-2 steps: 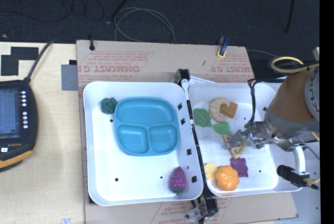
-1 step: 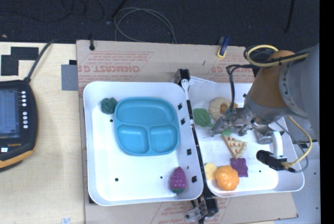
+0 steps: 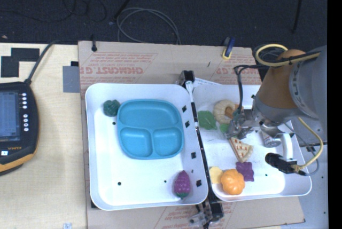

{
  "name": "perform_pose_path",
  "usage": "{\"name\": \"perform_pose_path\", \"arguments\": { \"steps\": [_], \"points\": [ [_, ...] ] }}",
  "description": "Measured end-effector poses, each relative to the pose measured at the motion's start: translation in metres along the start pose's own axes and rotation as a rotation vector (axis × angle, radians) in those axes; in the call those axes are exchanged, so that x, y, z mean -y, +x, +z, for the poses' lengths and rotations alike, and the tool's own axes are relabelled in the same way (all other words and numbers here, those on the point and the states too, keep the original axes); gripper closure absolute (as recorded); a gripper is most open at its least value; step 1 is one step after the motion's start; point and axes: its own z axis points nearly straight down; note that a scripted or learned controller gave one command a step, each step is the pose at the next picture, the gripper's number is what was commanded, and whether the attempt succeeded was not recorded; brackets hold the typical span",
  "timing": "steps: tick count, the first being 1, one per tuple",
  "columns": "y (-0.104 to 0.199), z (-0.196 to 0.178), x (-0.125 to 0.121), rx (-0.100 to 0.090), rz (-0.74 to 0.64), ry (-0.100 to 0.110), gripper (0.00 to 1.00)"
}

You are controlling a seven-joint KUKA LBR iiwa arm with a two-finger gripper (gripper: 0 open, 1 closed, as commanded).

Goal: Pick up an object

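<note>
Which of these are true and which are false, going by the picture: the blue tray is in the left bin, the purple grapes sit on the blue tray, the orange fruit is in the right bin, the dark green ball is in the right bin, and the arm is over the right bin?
1. The blue tray is in the left bin. True.
2. The purple grapes sit on the blue tray. False: they lie on the bin floor, near its lower right corner, apart from the tray.
3. The orange fruit is in the right bin. True.
4. The dark green ball is in the right bin. False: it is in the left bin, beside the tray's upper left corner.
5. The arm is over the right bin. True.
</note>
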Motion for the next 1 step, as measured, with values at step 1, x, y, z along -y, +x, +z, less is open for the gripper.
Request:
{"name": "perform_pose_path", "arguments": {
  "steps": [1],
  "points": [
    [0.0717, -0.0953, 0.0084, 0.0, -0.003, -0.008, 1.0]
  ]
}}
